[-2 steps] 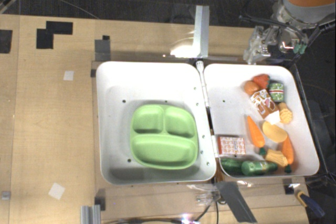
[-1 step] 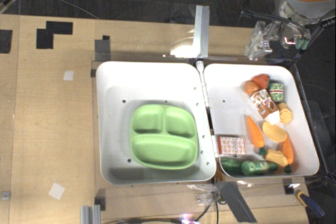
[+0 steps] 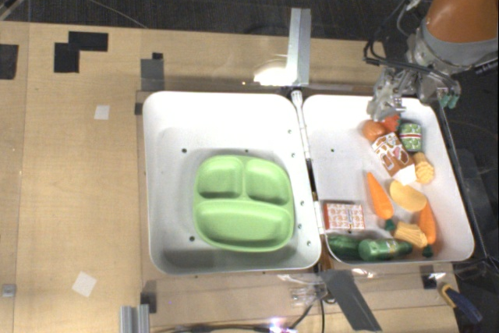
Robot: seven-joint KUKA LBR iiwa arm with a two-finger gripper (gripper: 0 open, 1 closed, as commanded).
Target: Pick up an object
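Note:
The right bin (image 3: 335,144) holds a heap of toy foods along its right side. Among them are an orange round piece (image 3: 374,130), a green can (image 3: 410,135), a brown-and-white packet (image 3: 392,153), a carrot (image 3: 380,196) and a yellow wedge (image 3: 408,196). A small red-and-white box (image 3: 344,216) and a green bottle (image 3: 368,249) lie near the front wall. My gripper (image 3: 387,100) hangs over the bin's back right corner, just behind the orange round piece, under the arm's orange band (image 3: 465,0). Nothing shows held in it.
The left bin (image 3: 168,129) carries a green divided tray (image 3: 242,201). A metal post (image 3: 299,47) stands behind the seam between the bins. Cables (image 3: 398,19) loop beside the arm. Bare wooden bench (image 3: 70,183) spreads to the left.

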